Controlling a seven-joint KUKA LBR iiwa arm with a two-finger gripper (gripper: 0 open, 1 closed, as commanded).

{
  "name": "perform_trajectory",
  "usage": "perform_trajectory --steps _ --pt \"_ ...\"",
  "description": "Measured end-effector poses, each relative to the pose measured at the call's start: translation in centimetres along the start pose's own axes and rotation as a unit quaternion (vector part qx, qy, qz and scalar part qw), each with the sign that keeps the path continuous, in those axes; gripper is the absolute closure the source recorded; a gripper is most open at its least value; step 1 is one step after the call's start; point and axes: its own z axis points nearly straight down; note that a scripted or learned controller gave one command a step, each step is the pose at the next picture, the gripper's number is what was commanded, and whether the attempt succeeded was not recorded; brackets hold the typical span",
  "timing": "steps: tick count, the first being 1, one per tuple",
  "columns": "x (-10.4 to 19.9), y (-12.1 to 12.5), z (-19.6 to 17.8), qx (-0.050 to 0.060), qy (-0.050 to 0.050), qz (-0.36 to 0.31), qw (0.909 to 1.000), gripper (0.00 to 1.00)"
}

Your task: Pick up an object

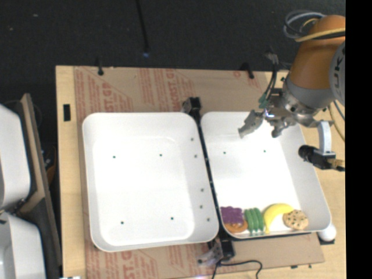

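Observation:
My gripper (263, 128) hangs over the far part of the right bin (256, 167), fingers spread open with nothing between them. Along that bin's near edge lie several small things in a row: a purple grape bunch (232, 215) on an orange piece (235, 228), a green ridged piece (254, 220), a yellow banana-like piece (276, 211) and a round cookie (296, 219). All of them sit well toward the front of the bin, far from the gripper.
The left bin (145, 179) sits beside the right one, with a black divider strip (204, 167) between them. Both rest on a cardboard sheet (133, 92). White boxes (11, 156) stand at the far left.

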Motion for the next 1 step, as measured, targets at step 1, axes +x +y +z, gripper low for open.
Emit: perform_trajectory --steps 1 --pt "1.34 -7.47 6.04 0.003 0.0 0.0 1.0 0.0"
